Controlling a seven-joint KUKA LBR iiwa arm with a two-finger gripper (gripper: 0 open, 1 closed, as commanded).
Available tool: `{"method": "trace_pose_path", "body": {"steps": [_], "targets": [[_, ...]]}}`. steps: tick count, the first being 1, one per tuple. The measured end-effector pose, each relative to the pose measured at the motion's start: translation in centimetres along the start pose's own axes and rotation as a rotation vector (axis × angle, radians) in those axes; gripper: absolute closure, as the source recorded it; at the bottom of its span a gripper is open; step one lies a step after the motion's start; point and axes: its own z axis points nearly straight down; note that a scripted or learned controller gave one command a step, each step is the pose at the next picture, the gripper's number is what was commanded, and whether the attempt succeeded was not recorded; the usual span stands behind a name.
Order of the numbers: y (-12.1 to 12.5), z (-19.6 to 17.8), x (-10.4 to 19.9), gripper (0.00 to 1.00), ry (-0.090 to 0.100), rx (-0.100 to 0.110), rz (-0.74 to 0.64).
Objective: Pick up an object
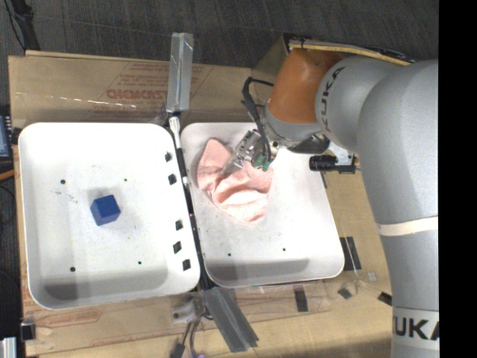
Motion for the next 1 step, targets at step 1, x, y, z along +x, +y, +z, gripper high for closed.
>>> {"method": "trace_pose_path", "body": {"steps": [1], "targets": [[5.16, -8.74, 4.72, 1.00, 0.003, 0.003, 0.202]]}}
